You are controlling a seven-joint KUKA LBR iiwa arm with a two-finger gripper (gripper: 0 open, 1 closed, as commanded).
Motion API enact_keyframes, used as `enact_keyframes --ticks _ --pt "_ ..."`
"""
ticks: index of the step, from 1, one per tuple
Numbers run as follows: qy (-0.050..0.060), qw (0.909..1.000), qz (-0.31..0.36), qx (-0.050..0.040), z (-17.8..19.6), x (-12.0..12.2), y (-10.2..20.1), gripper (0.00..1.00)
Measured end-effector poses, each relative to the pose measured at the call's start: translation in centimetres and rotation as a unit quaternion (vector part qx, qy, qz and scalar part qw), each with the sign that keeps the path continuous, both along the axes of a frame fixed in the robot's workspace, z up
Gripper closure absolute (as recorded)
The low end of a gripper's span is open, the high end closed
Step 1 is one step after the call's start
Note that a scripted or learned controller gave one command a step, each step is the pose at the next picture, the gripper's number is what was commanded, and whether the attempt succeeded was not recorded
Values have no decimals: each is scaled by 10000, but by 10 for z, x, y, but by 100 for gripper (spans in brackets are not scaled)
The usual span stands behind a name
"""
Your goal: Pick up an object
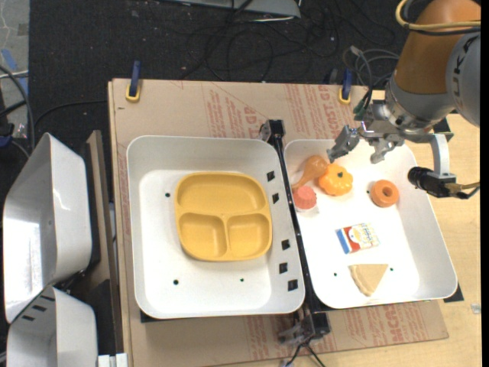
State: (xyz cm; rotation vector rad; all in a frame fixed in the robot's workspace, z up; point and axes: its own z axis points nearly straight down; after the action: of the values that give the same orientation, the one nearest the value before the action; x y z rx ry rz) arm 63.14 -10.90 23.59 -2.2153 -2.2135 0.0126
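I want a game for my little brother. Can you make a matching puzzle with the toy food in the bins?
Things:
1. tray
2. pumpkin
3. donut
4. wedge

Places:
A. nearest the right bin's front edge
B. alone in the left bin
C. near the right bin's right side
D. next to the drumstick

Pairs: 1-B, 2-D, 3-C, 4-A

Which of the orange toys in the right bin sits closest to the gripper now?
The small orange pumpkin toy, just below the gripper. The orange ring-shaped doughnut lies farther right, the pale orange drumstick farther left.
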Motion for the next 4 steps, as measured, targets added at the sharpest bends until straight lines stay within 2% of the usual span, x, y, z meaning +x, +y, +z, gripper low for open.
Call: enact_keyframes --ticks 1,2,3,4 --pt "-63 10000 10 -7 8 2 0 0" --pt "-37 10000 7 -5 -56 2 6 0" --pt "-56 10000 0 -13 -117 5 2 0" --pt "-112 9999 -15 -35 -122 9 -2 0"
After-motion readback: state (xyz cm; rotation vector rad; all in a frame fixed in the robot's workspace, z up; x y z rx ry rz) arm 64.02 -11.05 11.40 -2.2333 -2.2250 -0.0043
